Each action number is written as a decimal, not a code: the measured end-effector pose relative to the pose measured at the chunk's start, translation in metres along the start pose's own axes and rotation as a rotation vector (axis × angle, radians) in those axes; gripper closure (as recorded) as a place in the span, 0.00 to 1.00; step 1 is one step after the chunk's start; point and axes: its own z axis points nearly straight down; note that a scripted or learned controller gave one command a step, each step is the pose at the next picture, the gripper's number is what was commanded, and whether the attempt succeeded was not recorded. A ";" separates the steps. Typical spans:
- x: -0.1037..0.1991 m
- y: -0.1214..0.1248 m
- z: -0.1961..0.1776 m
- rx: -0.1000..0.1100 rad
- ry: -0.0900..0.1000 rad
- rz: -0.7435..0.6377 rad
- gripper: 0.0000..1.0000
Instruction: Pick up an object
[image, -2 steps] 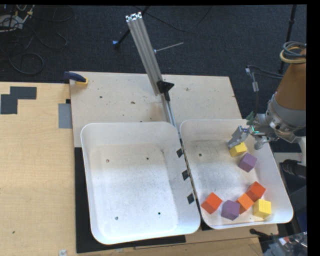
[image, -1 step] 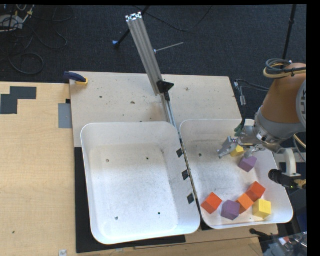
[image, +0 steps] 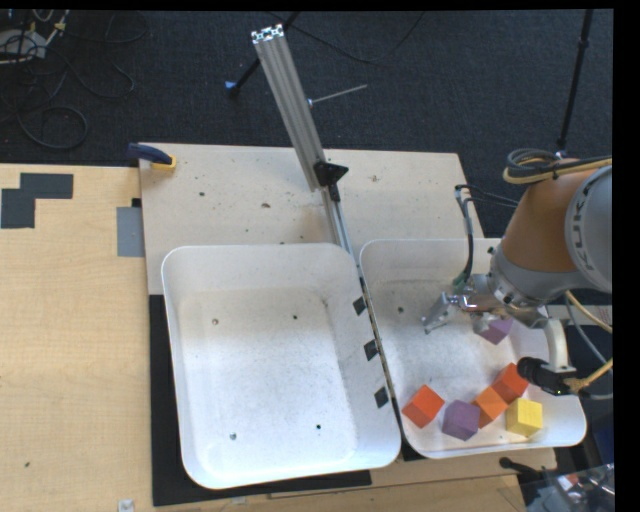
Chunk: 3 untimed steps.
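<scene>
The arm (image: 545, 240) reaches in from the right and hangs low over the right bin (image: 400, 262), its metal jaws (image: 440, 312) pointing left toward the bin's bare middle. I cannot tell whether the jaws are wide or narrow; they show as a small bright shape with nothing visibly between them.

The blocks that could be picked lie along the right bin's near side: an orange block (image: 424, 405), a purple block (image: 461, 419) just beside it, a smaller orange block (image: 491, 403) touching a red block (image: 511, 382), and a yellow block (image: 524, 417) at the corner. A pale purple block (image: 495, 329) sits apart, right under the wrist.

The jaws sit nearest that pale purple block, so it looks the likeliest target, though they are off to its left and not around it. The clustered blocks crowd each other, which would make a clean grip harder there. The left bin (image: 200, 300) rests beside it on the desk (image: 70, 300).
</scene>
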 end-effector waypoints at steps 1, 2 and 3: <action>0.000 0.001 0.033 -0.009 -0.002 0.001 0.00; -0.001 0.001 0.023 -0.009 0.000 0.009 1.00; 0.003 0.010 -0.030 -0.011 -0.002 -0.003 1.00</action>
